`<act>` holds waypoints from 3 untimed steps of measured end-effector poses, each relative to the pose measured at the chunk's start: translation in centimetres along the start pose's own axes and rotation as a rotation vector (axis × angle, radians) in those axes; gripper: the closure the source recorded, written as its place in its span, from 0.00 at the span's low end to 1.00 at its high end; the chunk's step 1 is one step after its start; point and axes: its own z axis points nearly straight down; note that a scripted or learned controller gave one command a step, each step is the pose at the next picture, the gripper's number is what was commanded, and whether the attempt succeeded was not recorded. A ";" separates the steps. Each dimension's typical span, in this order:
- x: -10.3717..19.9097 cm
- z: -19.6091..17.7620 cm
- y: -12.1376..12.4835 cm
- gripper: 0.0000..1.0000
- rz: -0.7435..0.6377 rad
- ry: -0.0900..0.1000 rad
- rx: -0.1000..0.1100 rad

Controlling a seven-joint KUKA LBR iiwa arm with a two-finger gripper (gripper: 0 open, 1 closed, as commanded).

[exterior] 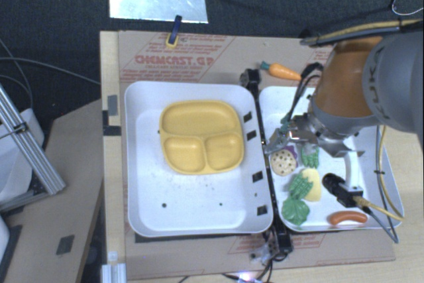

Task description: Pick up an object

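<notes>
- The left bin sat just left of the right bin, their rims touching, and it held a yellow divided plate in its upper half.
- The right bin, our landmark, carried the toy food along its near-left part.
- The arm hung over the right bin's middle, and its gripper sat low by the bin's left wall; I could not tell its state from here.
- A green leafy piece lay at that bin's front-left corner.
- A corn cob lay just behind it.
- A speckled cookie lay just below the gripper, close by.
- A sausage rested at the front rim.
- A carrot lay outside, just behind the bin.
</notes>
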 end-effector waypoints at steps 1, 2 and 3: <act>-4.0 -0.4 2.1 0.00 -0.001 0.000 -0.007; -0.6 -24.2 4.7 0.00 -0.011 0.001 -0.026; 9.6 -18.2 4.0 0.00 -0.017 0.005 -0.001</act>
